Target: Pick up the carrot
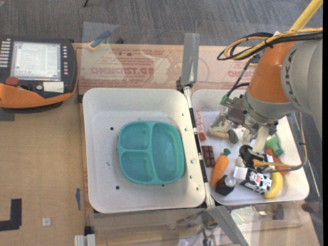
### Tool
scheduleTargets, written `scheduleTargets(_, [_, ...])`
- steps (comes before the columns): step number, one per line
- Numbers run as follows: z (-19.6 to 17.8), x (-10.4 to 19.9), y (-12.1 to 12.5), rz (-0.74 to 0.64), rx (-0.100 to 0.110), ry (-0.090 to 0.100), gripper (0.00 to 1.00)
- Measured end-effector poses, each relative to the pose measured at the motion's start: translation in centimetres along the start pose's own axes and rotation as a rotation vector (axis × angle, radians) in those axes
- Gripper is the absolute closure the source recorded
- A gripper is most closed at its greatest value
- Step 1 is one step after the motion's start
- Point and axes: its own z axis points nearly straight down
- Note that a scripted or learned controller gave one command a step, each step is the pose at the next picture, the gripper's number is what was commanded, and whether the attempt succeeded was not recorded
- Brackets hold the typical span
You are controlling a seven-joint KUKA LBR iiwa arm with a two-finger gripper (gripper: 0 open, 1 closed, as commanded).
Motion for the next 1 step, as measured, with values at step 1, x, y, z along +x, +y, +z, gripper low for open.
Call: scheduleTargets(1, [4.97, -7.41, -1.14, 0.057, 0.001, 0.000, 0.00])
